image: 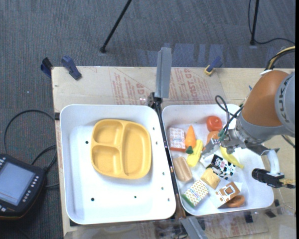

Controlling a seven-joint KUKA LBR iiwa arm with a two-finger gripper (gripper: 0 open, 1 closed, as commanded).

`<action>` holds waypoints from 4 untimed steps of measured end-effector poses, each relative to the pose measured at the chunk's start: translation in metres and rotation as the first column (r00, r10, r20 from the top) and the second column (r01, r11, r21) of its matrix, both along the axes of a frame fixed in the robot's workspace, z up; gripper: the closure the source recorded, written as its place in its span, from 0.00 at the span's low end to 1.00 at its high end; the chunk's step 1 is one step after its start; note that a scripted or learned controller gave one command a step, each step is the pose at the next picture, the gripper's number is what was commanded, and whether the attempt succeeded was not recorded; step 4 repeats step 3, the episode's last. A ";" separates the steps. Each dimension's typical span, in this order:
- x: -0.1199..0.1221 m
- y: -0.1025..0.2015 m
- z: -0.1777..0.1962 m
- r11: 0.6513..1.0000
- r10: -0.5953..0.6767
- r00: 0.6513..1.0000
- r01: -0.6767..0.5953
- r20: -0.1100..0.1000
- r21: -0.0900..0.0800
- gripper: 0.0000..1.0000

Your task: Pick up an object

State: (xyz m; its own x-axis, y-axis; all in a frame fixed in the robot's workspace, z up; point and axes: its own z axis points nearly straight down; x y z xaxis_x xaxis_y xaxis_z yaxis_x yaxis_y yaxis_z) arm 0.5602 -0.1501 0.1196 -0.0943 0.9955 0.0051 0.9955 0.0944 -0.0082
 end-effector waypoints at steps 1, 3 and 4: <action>0.087 0.025 -0.019 0.997 0.073 0.997 -0.073 0.033 -0.007 0.00; 0.087 0.114 0.109 1.000 0.025 1.000 -0.025 0.019 -0.002 1.00; 0.087 0.114 0.109 1.000 0.025 1.000 -0.025 0.019 -0.002 1.00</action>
